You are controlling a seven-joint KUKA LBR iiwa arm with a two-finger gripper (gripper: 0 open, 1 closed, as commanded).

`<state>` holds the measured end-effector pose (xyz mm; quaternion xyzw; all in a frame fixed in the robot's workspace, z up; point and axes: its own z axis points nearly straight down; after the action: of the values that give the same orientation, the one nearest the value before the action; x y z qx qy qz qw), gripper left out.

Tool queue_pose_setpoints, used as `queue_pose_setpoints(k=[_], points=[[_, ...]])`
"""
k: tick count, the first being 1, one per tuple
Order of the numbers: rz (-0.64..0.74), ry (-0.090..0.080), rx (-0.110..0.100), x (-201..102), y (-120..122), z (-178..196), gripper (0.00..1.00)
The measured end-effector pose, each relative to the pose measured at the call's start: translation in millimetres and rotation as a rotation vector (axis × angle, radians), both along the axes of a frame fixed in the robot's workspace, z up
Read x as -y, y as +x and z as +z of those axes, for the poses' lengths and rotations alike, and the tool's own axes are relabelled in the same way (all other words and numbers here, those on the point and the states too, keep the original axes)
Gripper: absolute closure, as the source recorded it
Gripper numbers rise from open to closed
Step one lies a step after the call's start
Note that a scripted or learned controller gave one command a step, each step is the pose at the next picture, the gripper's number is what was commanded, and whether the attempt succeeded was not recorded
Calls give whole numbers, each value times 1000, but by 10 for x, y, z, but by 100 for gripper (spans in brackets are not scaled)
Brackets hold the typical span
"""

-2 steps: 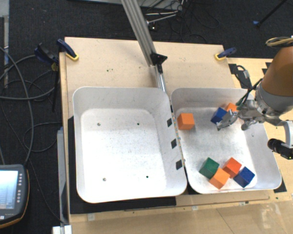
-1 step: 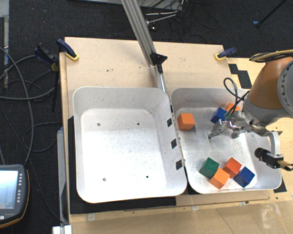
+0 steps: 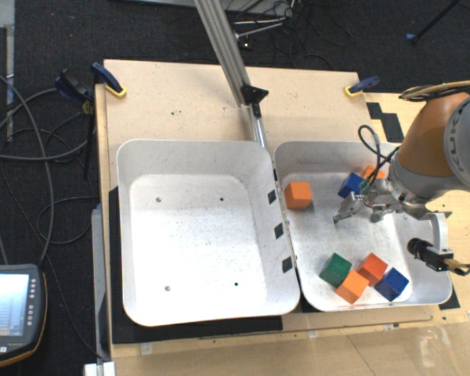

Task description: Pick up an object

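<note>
My gripper [image 3: 358, 212] hangs over the middle of the right bin [image 3: 313, 157], its two fingers spread open with bare bin floor between them. A blue block [image 3: 350, 184] lies just behind the left finger, with a small orange piece [image 3: 370, 172] beside it, partly hidden by the wrist. An orange cube [image 3: 298, 195] sits to the gripper's left near the bin's divider. At the bin's front lie a green cube [image 3: 335, 269], two orange cubes [image 3: 352, 287] [image 3: 372, 266] and a blue cube [image 3: 391, 283].
The left bin [image 3: 129, 210] stands beside the right one, its floor marked by a few dark specks. A slanted metal pole [image 3: 223, 41] crosses the bench's back. Clamps [image 3: 110, 81] [image 3: 362, 85] sit at the far corners. The arm's orange band [image 3: 431, 135] rises at right.
</note>
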<state>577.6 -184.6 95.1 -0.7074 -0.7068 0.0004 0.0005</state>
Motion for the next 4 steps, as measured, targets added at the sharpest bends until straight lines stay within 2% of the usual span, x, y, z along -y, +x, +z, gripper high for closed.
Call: queue_pose_setpoints(k=[1, 4], points=[[0, -1, 3, 0, 6, 105, 100], [4, -3, 8, 0, 212, 1508, 100]])
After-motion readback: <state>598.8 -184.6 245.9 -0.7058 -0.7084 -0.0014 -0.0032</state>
